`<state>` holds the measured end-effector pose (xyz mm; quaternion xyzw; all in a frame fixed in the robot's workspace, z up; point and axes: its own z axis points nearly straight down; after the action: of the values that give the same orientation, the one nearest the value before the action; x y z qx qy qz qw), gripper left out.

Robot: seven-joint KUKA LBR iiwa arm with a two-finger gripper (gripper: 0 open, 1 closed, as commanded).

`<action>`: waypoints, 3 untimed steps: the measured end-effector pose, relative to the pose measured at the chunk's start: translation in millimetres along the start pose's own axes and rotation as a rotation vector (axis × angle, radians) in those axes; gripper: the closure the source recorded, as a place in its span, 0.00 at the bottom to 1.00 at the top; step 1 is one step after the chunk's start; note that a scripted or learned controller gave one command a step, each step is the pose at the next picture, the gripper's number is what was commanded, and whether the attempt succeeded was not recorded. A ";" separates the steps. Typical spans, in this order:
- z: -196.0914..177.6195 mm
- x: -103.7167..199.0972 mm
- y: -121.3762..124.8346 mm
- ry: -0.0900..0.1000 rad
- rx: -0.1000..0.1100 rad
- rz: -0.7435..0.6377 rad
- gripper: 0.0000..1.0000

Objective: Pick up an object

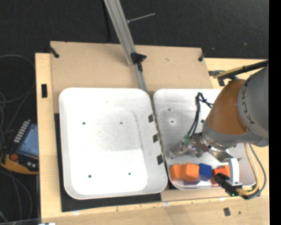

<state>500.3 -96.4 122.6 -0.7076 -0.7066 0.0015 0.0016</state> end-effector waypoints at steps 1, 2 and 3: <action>25.9 -9.7 -15.6 -0.002 -0.008 0.001 0.00; -78.4 14.4 -14.4 -0.001 -0.014 -0.007 0.00; 11.7 8.1 1.7 -0.001 0.001 0.001 0.00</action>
<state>501.9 -88.4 110.9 -0.7079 -0.7063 0.0022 0.0019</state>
